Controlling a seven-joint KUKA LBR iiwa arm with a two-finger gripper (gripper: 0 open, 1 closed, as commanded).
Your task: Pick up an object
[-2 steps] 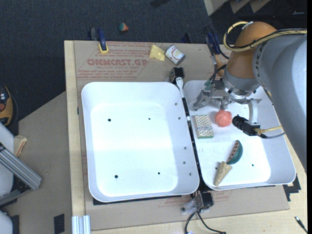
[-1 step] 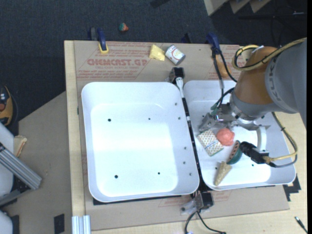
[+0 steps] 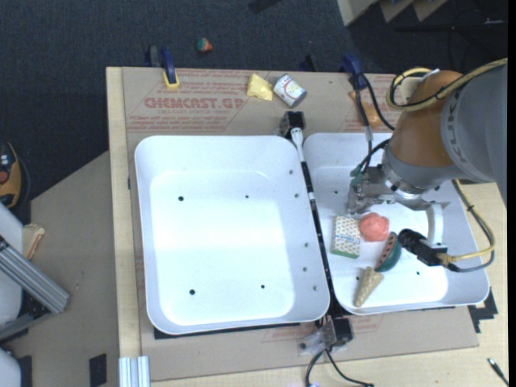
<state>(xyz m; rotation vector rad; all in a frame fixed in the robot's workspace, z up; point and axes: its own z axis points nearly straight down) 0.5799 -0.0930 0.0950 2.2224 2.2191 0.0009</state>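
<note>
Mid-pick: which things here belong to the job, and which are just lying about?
Job: gripper, over the right bin; in it, red ball, checkered packet, teal piece, tan cone.
Lying about: yellow scrap, small white box and blue clamp, on the board behind the bins.

big red letters (image 3: 193,101) on the brown counter (image 3: 122,216), near its back left corner, say "chemcast g p". smaller red words run in rows around them, too small to read. the little card (image 3: 347,237) in the right bin (image 3: 461,290) has marks too tiny to read.
</note>
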